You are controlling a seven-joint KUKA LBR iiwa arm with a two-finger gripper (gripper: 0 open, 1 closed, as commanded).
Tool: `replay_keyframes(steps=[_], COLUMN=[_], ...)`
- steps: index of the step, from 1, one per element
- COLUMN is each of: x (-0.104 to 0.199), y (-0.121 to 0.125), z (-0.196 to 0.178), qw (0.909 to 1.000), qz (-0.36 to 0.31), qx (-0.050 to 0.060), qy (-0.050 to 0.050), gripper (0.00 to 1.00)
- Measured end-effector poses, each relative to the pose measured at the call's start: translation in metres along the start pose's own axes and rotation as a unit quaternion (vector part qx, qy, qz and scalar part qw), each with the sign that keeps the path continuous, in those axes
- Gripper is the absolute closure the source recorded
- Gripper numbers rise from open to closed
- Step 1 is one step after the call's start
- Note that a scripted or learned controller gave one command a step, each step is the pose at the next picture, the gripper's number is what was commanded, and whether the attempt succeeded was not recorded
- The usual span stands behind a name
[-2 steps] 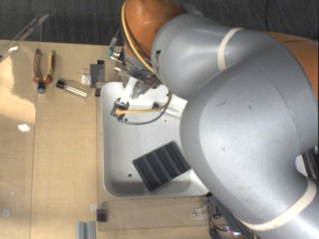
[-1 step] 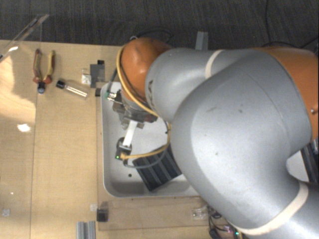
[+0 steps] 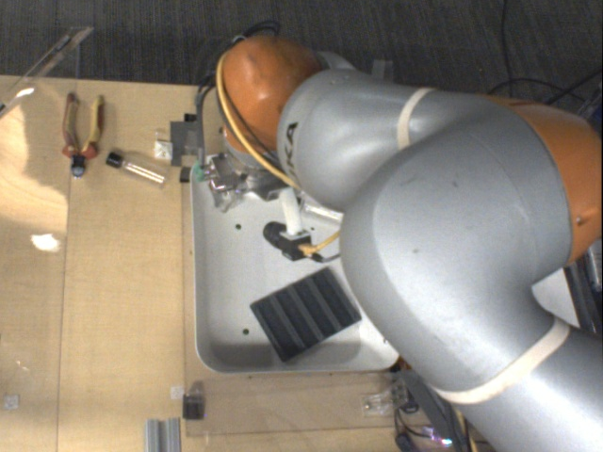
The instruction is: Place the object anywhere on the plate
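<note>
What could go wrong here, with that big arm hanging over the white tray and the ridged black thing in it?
1. The arm covers much of the bin, so the camera cannot check whatever lies beneath it.
2. The gripper sits close to the bin's upper left wall, so a small drift could knock that wall.
3. The black ribbed plate lies tilted near the bin's lower edge, apart from the gripper; a drop could miss it.

A robotics lab: wooden bench (image 3: 113, 281), pliers (image 3: 82, 132), white bin (image 3: 226, 318), big grey-and-orange arm (image 3: 443, 215).
</note>
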State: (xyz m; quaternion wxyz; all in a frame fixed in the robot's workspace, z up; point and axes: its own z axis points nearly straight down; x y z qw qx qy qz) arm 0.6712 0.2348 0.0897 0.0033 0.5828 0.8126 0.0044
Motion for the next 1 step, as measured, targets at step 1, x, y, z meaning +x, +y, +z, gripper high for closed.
replay_keyframes(steps=[1], x=[-0.0202], y=[-0.0074], z=[-0.0576], qw=[0.9373], qz=[-0.349], qx=[0.000], qy=[0.001], gripper=[1.00])
